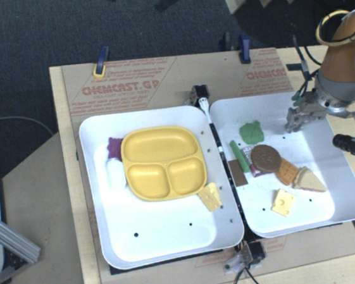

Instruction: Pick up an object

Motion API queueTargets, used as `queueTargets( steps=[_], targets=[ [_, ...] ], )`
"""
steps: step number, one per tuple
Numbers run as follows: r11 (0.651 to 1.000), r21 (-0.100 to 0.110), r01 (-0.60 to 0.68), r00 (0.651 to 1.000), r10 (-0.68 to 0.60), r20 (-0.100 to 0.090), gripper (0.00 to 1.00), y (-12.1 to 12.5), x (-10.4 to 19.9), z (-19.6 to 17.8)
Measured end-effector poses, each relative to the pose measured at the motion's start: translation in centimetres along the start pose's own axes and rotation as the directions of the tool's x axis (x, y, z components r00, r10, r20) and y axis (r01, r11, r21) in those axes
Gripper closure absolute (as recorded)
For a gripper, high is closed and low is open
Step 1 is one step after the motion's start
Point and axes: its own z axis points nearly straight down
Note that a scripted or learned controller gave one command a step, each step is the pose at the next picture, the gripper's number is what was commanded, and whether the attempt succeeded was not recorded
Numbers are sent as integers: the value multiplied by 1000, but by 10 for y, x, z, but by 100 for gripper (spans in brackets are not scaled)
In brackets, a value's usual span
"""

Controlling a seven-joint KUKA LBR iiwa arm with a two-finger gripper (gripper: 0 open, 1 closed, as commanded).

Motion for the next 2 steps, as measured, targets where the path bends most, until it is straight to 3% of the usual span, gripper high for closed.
queueTargets(
  steps=[2],
  targets=[
    [1000, -3, -7, 1000, 7, 4, 100, -9, 2, -93]
  ],
)
